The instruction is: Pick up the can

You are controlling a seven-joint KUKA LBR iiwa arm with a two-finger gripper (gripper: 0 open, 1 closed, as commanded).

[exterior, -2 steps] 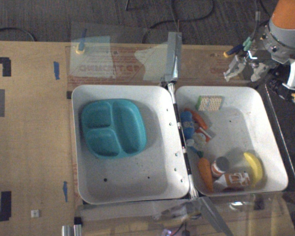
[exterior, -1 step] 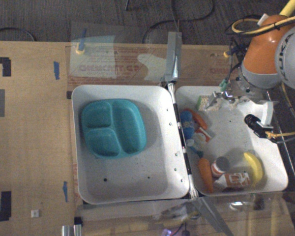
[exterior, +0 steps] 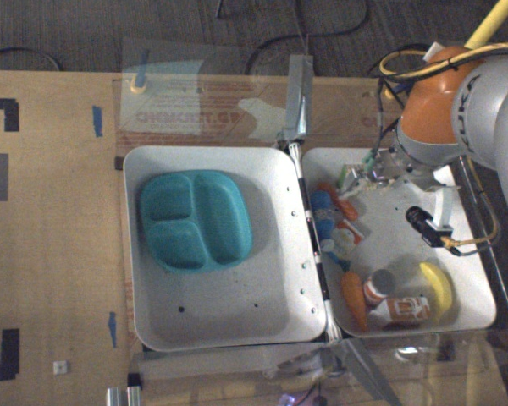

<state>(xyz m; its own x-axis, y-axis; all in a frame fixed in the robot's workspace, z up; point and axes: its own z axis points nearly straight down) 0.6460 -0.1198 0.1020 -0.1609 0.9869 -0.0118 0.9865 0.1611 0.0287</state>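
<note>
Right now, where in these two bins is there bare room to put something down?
The left bin is barest: its floor below and right of the teal plate. The right bin has one bare patch mid-floor, between the small things piled along its left wall and the banana. Its near edge, with the can, is crowded.

Robot lab: taped plywood bench [exterior: 51, 252], floor cables [exterior: 299, 5].

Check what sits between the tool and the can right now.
In the camera view, only bare bin floor lies between the tool and the can. A red-orange item and blue pieces sit off that line, toward the divider.
</note>
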